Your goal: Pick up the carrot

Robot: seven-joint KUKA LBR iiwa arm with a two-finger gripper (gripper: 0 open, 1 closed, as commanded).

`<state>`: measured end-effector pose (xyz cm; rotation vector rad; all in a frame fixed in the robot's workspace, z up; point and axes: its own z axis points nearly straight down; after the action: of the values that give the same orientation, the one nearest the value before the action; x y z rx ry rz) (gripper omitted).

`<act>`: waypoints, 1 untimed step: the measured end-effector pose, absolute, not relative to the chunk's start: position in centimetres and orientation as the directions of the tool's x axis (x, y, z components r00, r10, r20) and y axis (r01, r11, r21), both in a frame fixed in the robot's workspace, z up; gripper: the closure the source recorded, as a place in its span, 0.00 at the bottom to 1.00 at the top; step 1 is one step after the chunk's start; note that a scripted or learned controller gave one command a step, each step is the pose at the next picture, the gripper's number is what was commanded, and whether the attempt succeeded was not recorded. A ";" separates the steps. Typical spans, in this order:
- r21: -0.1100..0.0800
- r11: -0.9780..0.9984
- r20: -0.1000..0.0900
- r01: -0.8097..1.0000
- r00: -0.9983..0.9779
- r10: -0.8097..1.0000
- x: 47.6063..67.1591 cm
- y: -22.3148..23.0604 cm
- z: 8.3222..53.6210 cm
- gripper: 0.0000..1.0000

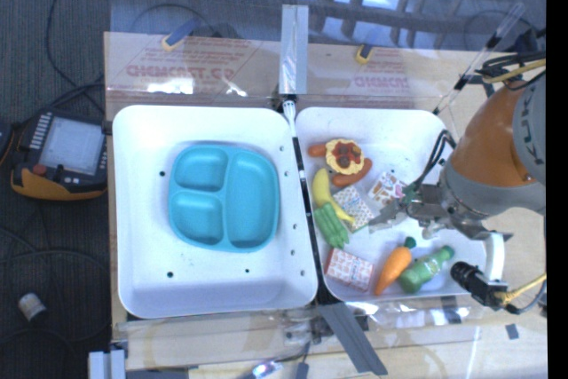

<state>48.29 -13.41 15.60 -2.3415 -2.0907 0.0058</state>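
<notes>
The orange carrot (391, 269) with its green top lies tilted near the front of the right bin (424, 125). A green bottle (426, 270) touches it on the right. My gripper (402, 214) hangs over the middle of that bin, just above and behind the carrot. Nothing shows in its grasp. The grey wrist and orange band reach in from the right.
The right bin also holds a pizza toy (344, 155), a banana (320, 187), a green vegetable (332, 225), a patterned box (350, 269) left of the carrot and small packets (385, 187). A blue divided plate (224, 196) sits in the left bin (129, 191).
</notes>
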 end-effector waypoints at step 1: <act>0.019 0.101 -0.010 0.995 -0.100 0.995 49.0 -14.7 9.1 0.00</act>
<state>48.98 -14.67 9.07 -2.1202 -2.3451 -0.0119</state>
